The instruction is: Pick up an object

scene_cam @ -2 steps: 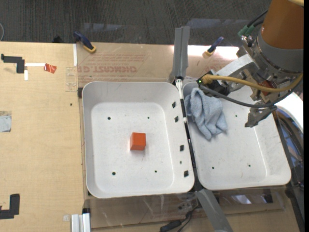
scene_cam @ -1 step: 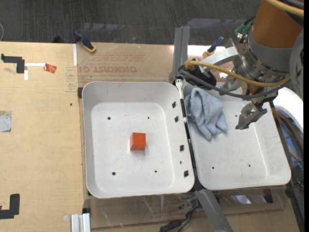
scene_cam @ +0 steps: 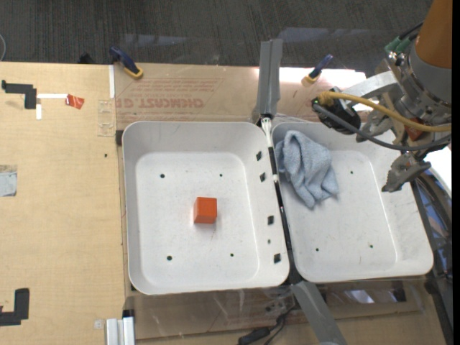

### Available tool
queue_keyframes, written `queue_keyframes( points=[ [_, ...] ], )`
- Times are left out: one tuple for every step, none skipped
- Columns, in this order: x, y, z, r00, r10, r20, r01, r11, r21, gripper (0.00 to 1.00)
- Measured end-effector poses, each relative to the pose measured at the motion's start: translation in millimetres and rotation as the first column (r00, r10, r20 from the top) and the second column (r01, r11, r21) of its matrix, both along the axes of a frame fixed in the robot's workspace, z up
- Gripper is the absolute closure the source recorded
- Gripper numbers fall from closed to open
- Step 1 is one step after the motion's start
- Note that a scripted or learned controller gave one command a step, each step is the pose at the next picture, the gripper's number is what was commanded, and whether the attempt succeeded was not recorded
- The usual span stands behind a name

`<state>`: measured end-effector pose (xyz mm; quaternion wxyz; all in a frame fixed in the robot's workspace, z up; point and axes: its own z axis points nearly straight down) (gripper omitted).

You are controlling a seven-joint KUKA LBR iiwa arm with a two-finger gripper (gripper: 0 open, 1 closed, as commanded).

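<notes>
The gripper (scene_cam: 404, 172) hangs over the right bin (scene_cam: 402, 254), near its right rim, w/ the tips pointing down-left. The jaws look narrow, almost together, and nothing is seen between them; the tips are small in the view, so the gap is not sure. Above the gripper is the grey wrist w/ a yellow cable (scene_cam: 363, 103) looping to the left, and the orange band (scene_cam: 437, 31) at the top right corner.

In the same bin, at its upper left part, lies a crumpled grey-blue cloth (scene_cam: 307, 166), close to the divider between the bins and well apart from the gripper.

In the left bin (scene_cam: 144, 264) sits a small orange-red cube (scene_cam: 205, 210), approx. in the middle of the floor, alone, far from the gripper.

Behind the bins are two blue-yellow clamps (scene_cam: 126, 62) on the cardboard edge.
</notes>
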<state>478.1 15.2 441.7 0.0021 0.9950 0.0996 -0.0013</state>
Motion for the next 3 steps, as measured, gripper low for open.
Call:
queue_keyframes(
  points=[
    [-0.1,15.7,-0.3,1.000,0.001,0.000,-0.001,1.000,0.001,0.00],
    [0.0,36.6,-0.2,1.000,0.001,0.001,-0.001,1.000,0.001,0.00],
    [17.9,6.5,-0.5,1.000,0.001,-0.001,-0.001,1.000,0.000,0.00]
  ],
)
